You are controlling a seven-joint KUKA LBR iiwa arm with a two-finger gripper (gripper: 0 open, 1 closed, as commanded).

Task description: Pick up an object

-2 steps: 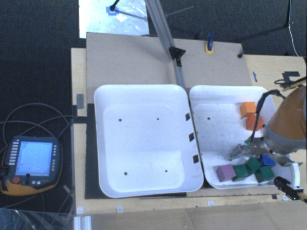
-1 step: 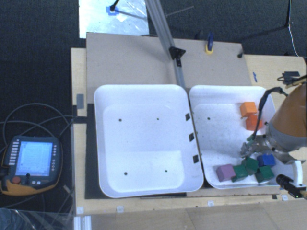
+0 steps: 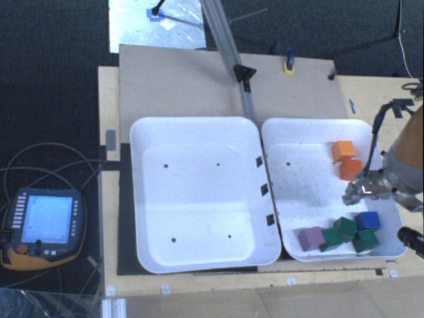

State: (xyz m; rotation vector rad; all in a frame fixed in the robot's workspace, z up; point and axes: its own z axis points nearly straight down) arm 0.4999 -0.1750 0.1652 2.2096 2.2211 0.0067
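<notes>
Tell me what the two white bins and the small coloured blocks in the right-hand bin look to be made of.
Two shallow white bins: probably moulded plastic, smooth with a slight sheen; rounded corners and raised rims suggest it.

Small coloured blocks, such as the orange cube and the purple block: matte, evenly coloured, with no glints; possibly foam or painted wood, the view cannot settle which.
</notes>
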